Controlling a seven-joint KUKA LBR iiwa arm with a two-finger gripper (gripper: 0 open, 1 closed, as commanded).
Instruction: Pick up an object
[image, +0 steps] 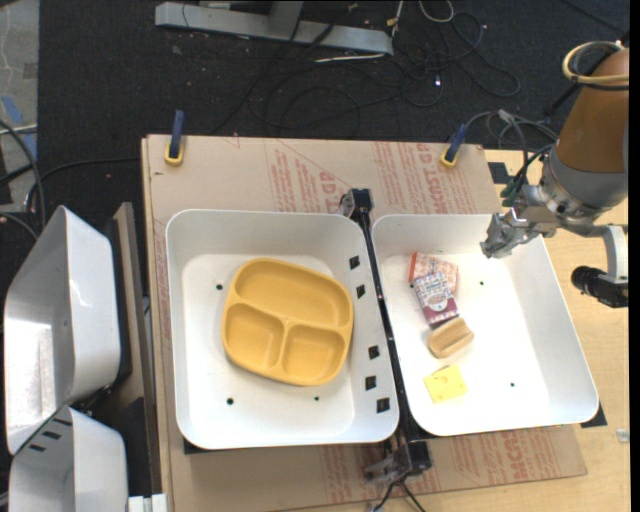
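Observation:
The right bin (560, 330) holds a red and white snack packet (434, 285), a tan bread-like block (450, 338) below it, and a small yellow square (445, 384) nearest the front. My gripper (498, 244) hangs over the bin's far right corner, up and to the right of the packet, with nothing seen between its fingers. The grey arm with its orange band (595, 120) reaches in from the right.
The left bin (190, 330) holds a yellow divided plate (288, 321). A black clip strip (378, 330) runs between the two bins. Blue and yellow clamps (176, 140) (455, 148) hold the cardboard at the back. White containers (55, 300) stand at far left.

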